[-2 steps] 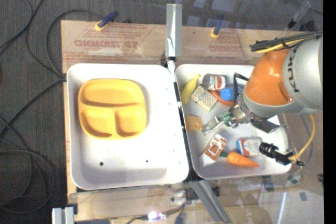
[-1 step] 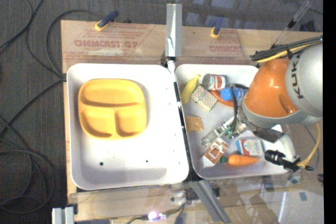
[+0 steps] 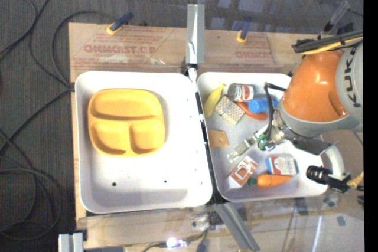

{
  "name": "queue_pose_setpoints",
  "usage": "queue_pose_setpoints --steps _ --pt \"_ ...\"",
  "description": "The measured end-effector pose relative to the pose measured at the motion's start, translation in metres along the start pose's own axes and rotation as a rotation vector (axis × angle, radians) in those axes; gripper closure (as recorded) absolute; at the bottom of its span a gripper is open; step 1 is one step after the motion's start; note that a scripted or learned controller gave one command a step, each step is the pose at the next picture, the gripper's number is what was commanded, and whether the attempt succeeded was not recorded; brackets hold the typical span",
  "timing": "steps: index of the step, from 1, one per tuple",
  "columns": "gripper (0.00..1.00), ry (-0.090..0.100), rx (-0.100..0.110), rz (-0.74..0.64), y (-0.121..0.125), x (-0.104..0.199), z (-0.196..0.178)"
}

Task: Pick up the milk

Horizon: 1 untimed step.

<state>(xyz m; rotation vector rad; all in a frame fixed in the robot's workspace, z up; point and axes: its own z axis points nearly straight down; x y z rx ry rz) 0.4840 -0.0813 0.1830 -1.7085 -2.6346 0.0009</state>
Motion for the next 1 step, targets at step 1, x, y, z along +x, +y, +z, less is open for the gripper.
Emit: queue_pose_setpoints --steps 1 --pt "0.0 -0.006 -0.009 -0.146 -0.0084 -0.0267 0.0939"
